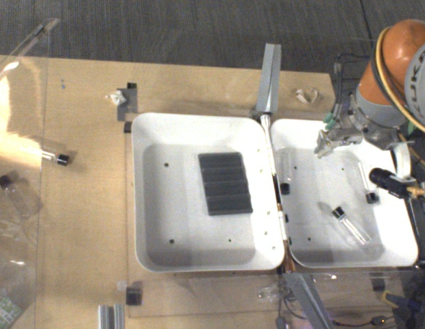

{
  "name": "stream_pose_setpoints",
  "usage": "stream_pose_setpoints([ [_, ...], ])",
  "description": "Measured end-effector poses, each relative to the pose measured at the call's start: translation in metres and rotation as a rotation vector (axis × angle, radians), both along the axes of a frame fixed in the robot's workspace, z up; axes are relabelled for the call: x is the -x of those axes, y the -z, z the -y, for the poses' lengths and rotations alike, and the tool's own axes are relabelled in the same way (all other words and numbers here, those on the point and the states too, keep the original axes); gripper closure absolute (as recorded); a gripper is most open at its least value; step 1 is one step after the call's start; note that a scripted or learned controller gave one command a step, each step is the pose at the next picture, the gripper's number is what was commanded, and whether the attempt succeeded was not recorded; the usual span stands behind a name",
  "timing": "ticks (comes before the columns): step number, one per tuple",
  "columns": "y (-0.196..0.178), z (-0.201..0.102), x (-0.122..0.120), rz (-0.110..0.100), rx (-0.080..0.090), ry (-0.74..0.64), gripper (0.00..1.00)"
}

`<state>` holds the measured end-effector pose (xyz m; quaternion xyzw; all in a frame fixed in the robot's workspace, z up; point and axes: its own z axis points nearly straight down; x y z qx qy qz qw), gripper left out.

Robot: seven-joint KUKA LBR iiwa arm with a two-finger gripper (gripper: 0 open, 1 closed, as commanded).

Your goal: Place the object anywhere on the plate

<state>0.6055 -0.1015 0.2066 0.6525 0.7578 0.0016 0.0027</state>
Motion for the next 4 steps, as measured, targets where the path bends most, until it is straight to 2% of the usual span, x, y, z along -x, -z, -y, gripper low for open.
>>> stream_pose_setpoints([
  [1,0.021,-0.064,-0.013,-0.001,0.0,-0.16,1.0],
  [2,-0.004,-0.163,-0.049,0.003,0.003,-0.735,1.0],
  [3,0.021,-0.205,-0.049,-0.002,-0.001,-0.154,1.0],
  [4,0.041,-0.26,-0.058,0.001,0.001,-0.705,1.0],
])
